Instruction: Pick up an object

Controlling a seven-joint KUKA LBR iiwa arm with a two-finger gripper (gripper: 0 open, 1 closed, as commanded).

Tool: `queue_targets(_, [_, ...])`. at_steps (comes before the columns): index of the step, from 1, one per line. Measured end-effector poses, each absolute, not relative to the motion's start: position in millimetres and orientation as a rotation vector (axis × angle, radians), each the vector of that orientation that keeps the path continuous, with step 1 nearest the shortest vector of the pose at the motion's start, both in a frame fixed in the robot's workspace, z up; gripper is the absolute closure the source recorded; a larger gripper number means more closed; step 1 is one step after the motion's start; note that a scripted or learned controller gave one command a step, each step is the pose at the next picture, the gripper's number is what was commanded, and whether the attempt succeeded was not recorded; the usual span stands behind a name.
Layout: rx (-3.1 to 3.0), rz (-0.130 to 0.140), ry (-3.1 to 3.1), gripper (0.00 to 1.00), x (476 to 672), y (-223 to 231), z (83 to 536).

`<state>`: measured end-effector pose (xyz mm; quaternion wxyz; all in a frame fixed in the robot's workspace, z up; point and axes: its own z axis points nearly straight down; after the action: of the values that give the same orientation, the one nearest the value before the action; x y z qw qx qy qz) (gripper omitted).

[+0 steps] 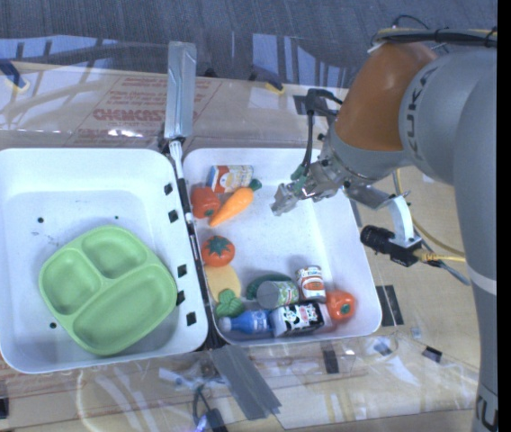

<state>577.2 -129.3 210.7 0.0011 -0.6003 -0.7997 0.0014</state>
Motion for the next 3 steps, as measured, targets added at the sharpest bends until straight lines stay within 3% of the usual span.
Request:
queue_targets(1, [-1.507, 0.003, -2.75, 0.0, 570.3, -99, 169])
queue_targets(2, [-1.486, 0.001, -2.767, 0.0, 632.6, -65, 191])
queue_targets(3, [-1.396, 0.003, -2.81, 0.0, 592.9, -64, 190])
